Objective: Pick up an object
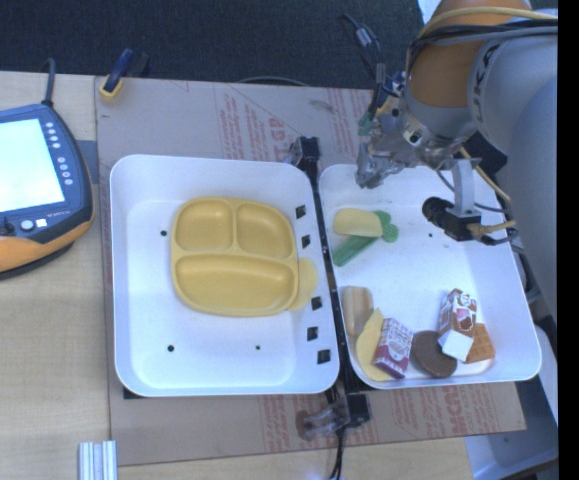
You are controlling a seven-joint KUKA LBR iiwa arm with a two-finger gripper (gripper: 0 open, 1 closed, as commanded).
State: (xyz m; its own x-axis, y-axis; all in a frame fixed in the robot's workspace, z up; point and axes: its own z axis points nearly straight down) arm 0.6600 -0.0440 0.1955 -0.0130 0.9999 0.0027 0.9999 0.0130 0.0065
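Note:
The right bin [509, 268] holds several toy food pieces. A pale yellow wedge [357, 223] lies over a green strip [353, 248] near its back left. Along the front edge sit a tan bread piece [355, 306], a yellow slice [369, 345], a red-and-white wrapped bar [393, 346], a brown disc [430, 354], and a red-white packet [459, 318] on an orange cookie [481, 346]. My gripper [369, 173] hangs above the bin's back left corner, just behind the yellow wedge and apart from it.
The left bin [139, 268] holds a yellow divided plate [235, 256]. A teach pendant [24, 188] lies on the bench at far left. A black clip [447, 213] hangs off the arm over the right bin. A row of black clips [314, 268] lines the seam between the bins.

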